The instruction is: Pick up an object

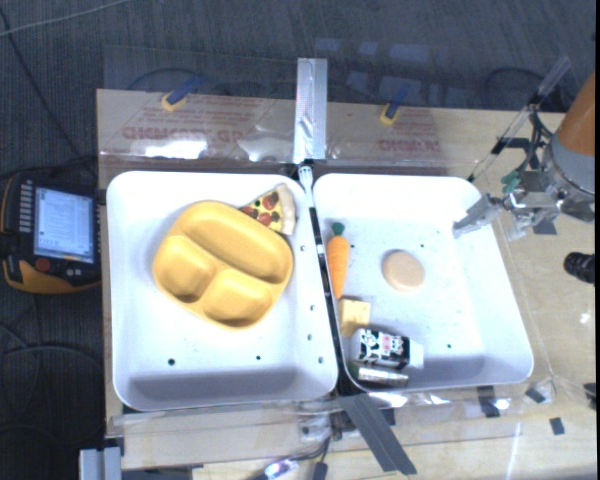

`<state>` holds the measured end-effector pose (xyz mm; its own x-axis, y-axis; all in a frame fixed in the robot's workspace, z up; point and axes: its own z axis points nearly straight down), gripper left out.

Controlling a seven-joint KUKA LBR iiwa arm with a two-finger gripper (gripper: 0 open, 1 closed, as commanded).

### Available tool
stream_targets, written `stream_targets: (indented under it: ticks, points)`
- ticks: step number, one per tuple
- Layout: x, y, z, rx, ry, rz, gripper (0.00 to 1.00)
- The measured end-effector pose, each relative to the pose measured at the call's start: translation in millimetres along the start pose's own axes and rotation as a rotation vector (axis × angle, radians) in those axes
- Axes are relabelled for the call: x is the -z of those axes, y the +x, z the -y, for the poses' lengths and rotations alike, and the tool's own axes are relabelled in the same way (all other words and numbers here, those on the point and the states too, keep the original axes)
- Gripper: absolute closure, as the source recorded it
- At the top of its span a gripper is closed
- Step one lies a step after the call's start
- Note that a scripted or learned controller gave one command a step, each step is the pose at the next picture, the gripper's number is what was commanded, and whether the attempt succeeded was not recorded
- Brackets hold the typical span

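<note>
- Two fingers (pixel 472 220) of gripper (pixel 480 218) over right bin's (pixel 500 298) far right rim; spread or pressed, cannot tell.
- Just left and nearer: tan round disc (pixel 403 269).
- Farther left: carrot (pixel 337 256), cheese wedge (pixel 354 314), cow-print carton (pixel 382 348).
- Beyond, in left bin (pixel 130 298): yellow divided plate (pixel 223 262), pizza slice (pixel 273 206).

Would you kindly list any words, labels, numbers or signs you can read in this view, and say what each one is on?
None can be read.
Clear sheet behind the bins: faint reddish print, too blurred to read.
Handheld pendant left of the bench: lit screen, contents too small to read.
Small carton in the right bin: black-and-white pattern, any lettering too small to read.
</note>
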<state>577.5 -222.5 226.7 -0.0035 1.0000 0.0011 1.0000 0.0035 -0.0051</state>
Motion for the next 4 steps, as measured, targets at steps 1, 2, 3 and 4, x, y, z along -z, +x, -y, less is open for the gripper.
stream_targets:
  ticks: [1, 2, 3, 4]
  points:
    - [54.0, 24.6, -2.4, -0.014, -0.001, 0.002, 0.00]
    - [-98.7, 52.3, -13.8, 0.117, 0.001, 0.000, 0.00]
    - [-137.2, 92.0, -2.7, -0.150, -0.014, 0.005, 0.00]
    - [-131.0, 93.0, -3.6, -0.148, -0.012, 0.003, 1.00]
